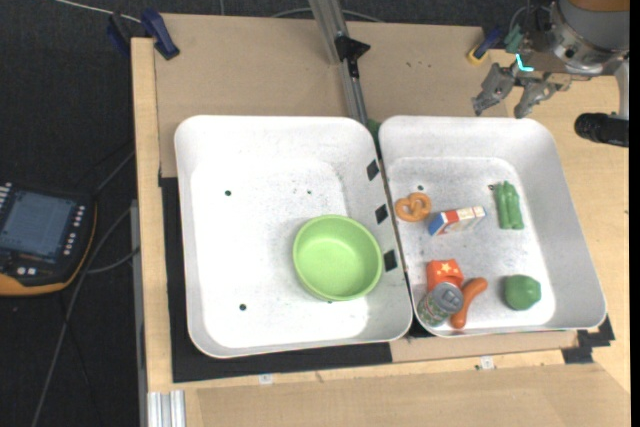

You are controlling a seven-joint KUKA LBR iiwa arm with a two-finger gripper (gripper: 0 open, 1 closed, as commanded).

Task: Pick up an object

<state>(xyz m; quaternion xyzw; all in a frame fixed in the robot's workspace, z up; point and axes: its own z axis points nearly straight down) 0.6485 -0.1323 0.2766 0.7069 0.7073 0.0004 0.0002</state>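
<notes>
My gripper (513,98) hangs over the bench just beyond the far rim of the right bin (560,155), its two fingers spread open with nothing between them. In the right bin lie a pretzel-like orange ring (412,207), a small red, white and blue box (456,220), a green ridged piece (509,205), an orange block (444,272), a grey can (440,302), an orange sausage shape (468,300) and a round green item (521,292). A light green bowl (337,257) sits in the left bin (215,165).
A metal pole (325,0) slants from the top down to the gap between the bins. Blue clamps (158,33) hold the bench's far left corner. A handheld pendant (40,235) lies off the bench at left. Cables run over the dark floor.
</notes>
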